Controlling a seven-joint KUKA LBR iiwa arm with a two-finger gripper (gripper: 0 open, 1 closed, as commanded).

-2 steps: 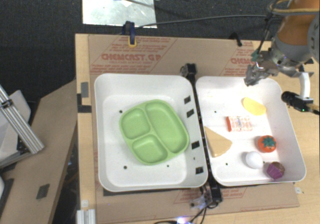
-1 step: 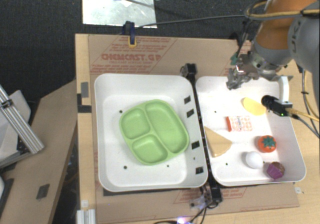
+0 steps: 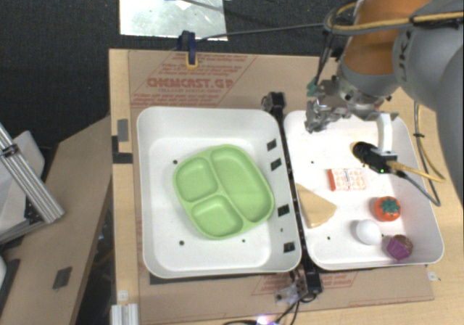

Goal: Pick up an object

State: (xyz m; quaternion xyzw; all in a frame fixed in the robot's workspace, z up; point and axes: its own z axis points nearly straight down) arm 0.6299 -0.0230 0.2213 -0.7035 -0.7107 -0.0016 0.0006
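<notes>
Nearest the lens, the two white bins [image 3: 217, 122] sit side by side — a green divided plate [image 3: 221, 189] in the left. The gripper [image 3: 319, 119] hangs at the right bin's 11 o'clock corner; its grip state I cannot tell. Nothing is lifted yet: cheese wedge [image 3: 315, 207], cracker box [image 3: 346, 179], tomato [image 3: 387, 208], white egg [image 3: 367, 231] and purple piece [image 3: 399, 246] lie toward 5 o'clock.

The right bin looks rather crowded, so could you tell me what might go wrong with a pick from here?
The orange fruit, white ball and purple piece cluster near the right bin's corner, so a grasp could nudge neighbours or hit the wall. The ball may roll away. The gripper hangs above bare floor, risking a miss.
</notes>
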